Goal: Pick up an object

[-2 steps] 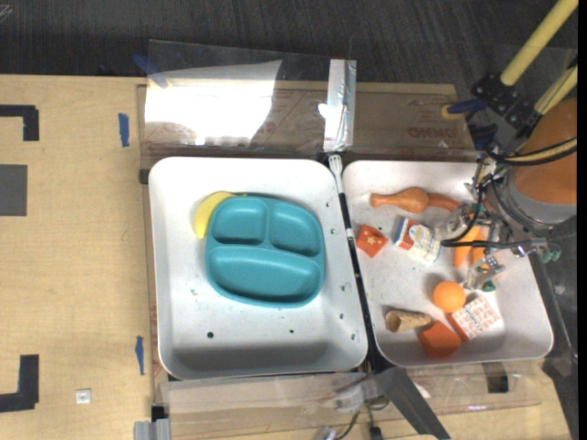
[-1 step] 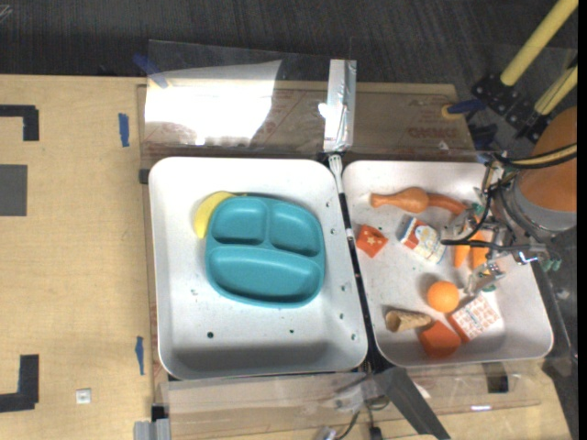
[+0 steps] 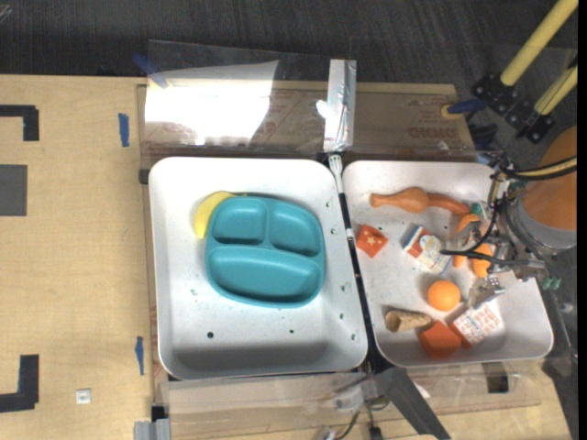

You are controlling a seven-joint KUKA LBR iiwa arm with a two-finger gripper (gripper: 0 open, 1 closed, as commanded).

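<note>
The hand (image 3: 488, 266) hangs low at the right bin's (image 3: 404, 174) 3 o'clock side, tangled in cables; how far it stands open cannot be told, and nothing shows clearly in its grasp. Just at its 8 o'clock sits an orange ball (image 3: 444, 295), with a printed packet (image 3: 480, 321) at 6 o'clock. Farther toward 9 o'clock lie a small carton (image 3: 423, 248) and a red block (image 3: 370, 241). Across the divider, the left bin (image 3: 174, 273) carries a teal divided plate (image 3: 265, 250).
</note>
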